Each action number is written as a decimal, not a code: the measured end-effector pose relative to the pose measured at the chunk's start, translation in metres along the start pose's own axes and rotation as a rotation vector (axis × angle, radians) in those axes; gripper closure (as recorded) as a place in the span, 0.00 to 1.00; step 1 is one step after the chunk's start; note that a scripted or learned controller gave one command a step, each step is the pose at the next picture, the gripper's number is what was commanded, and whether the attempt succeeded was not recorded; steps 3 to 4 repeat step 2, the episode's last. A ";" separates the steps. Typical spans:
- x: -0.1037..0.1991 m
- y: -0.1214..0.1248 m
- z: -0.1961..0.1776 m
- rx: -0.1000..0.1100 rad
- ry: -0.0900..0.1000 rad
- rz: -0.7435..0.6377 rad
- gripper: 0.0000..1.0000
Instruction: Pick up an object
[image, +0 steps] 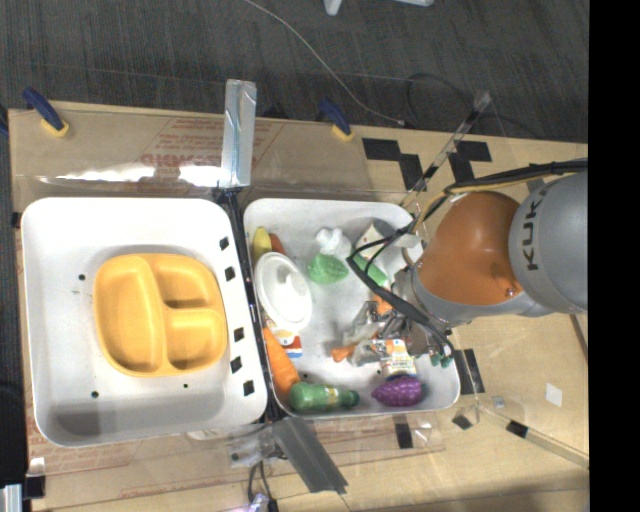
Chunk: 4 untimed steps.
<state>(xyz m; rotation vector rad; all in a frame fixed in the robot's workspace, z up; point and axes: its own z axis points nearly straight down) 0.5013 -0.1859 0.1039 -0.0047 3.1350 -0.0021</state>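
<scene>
My gripper (377, 325) is low inside the right bin (330, 212), reaching in from the right under the orange wrist band. It hovers over a clutter of small items: a small orange piece (343, 352) and a printed carton (397, 355) lie just below it. Purple grapes (398, 390) and a dark green vegetable (322, 398) rest along the bin's near wall. A carrot (280, 365), a white bowl (280, 287), a banana (262, 241) and a light green toy (326, 267) occupy the bin's left half. Nothing is visibly held.
The left bin (60, 230) holds a yellow divided tray (160, 310). Cables (380, 262) hang from the arm across the right bin's far corner. A taped divider (238, 130) stands between the bins at the back.
</scene>
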 end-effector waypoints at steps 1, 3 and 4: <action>-0.057 -0.024 -0.132 0.003 -0.003 -0.145 1.00; -0.028 0.004 -0.077 -0.004 0.008 -0.225 1.00; -0.028 0.004 -0.077 -0.004 0.008 -0.225 1.00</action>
